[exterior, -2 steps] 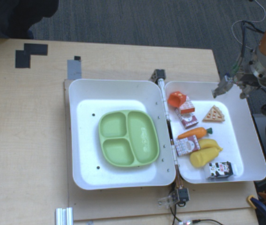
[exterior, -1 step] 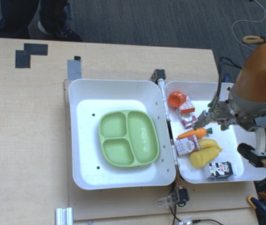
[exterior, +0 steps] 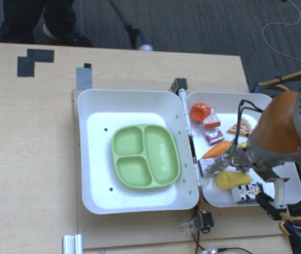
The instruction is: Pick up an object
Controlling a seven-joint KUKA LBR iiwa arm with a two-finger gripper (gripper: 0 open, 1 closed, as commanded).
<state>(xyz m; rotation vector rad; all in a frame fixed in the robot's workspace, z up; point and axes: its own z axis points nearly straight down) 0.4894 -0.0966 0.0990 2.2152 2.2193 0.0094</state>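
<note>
End effector (exterior: 234,160) low in right bin (exterior: 293,192), among carrot (exterior: 215,150) and yellow object (exterior: 233,180), seemingly for a pick; open or closed, cannot tell.

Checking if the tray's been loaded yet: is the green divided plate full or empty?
Empty. The green divided plate lies flat in the left bin, all three compartments showing bare green, nothing inside.

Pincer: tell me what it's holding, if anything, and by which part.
Cannot be told. The arm hangs over the right bin above the yellow toy and the carrot, covering whatever sits under its wrist.
</note>
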